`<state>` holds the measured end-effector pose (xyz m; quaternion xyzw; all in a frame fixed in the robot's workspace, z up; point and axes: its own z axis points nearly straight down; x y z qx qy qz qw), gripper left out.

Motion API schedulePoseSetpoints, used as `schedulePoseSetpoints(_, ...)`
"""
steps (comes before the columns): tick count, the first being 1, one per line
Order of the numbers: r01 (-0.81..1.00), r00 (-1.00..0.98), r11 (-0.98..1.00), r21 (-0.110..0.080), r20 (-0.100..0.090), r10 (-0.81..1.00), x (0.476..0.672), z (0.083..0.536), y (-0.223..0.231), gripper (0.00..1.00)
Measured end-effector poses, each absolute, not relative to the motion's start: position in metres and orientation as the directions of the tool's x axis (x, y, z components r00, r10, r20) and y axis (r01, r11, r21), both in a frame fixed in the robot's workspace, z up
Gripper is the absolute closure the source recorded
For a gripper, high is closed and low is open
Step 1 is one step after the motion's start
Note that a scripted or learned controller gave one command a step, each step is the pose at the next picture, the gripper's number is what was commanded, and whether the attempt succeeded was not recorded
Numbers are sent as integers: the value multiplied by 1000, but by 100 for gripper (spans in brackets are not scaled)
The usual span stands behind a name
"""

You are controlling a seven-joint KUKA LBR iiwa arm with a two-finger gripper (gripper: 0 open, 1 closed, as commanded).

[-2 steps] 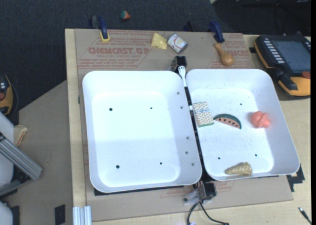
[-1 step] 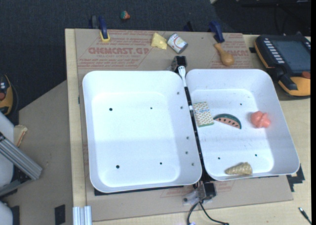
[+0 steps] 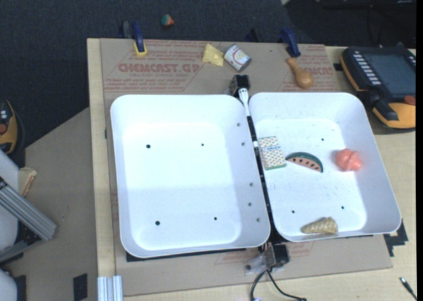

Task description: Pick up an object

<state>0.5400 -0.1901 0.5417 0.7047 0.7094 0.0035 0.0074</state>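
Note:
The right bin (image 3: 370, 128) holds several small items. A patterned carton (image 3: 270, 153) lies against its left wall. Just right of the carton is a watermelon slice (image 3: 306, 161). A pink ball-shaped toy (image 3: 348, 159) rests near the right wall. A tan croissant-like piece (image 3: 320, 227) sits at the bin's front edge.
The left bin (image 3: 132, 121) stands beside the right one. Behind the bins on the cardboard lie a yellow wedge (image 3: 213, 55), a small white box (image 3: 237, 57) and a wooden-handled tool (image 3: 299, 73). A yellow and black pendant (image 3: 386, 81) sits at the far right.

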Motion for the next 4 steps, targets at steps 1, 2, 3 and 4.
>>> schedulePoseSetpoints(1,1000,6,-6,-12,4,1000,476,432,-226,100)
schedulePoseSetpoints(2,1000,-6,6,15,-5,1000,480,542,-182,100)
schedulePoseSetpoints(3,1000,4,-3,4,-4,1000,479,535,-226,100)
schedulePoseSetpoints(4,1000,-15,15,-14,6,1000,538,379,-82,100)
